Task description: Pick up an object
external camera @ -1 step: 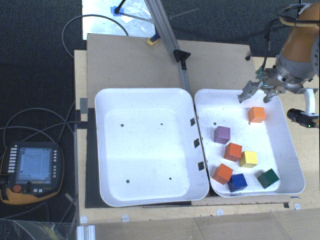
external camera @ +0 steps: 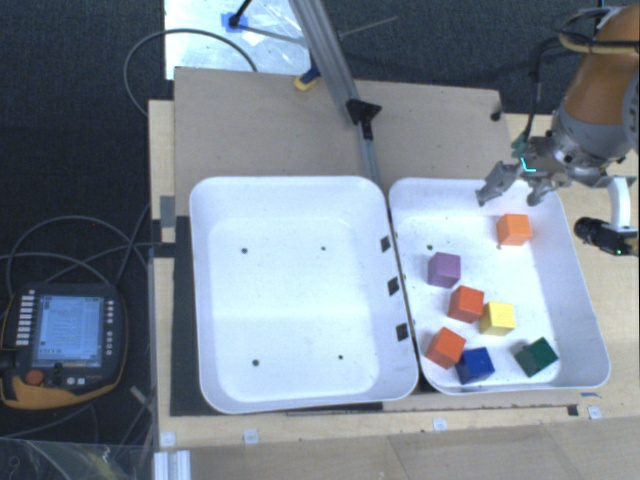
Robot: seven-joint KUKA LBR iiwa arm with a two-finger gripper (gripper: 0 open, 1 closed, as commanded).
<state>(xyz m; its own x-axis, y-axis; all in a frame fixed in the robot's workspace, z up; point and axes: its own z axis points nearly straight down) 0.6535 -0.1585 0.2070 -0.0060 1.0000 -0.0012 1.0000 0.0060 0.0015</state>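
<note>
Nearest the camera, along the front wall of the right bin [external camera: 590, 368], lie a blue cube [external camera: 476, 364], a dark green cube [external camera: 537, 355] and an orange-red cube [external camera: 446, 346], the blue and the orange-red touching. Just behind them a second orange-red cube [external camera: 466, 303] sits against a yellow cube [external camera: 498, 317], with a purple cube [external camera: 444, 269] just beyond. Farther back, an orange cube [external camera: 514, 229] stands alone, well apart from the cluster. The left bin [external camera: 215, 268] carries no cubes. A teach pendant [external camera: 60, 346] rests off the tabletop [external camera: 430, 128] to the left. At the far right, the gripper [external camera: 518, 184] hangs over the back wall of the right bin, its fingers spread apart and nothing between them. Assessment: the task is at the approach step, no object yet grasped. The orange cube lies nearest the gripper, just in front of it, and is the likeliest target. The next move calls for a short shift forward over that cube, a straight descent with the fingers astride it, then closure on two opposite faces.
</note>
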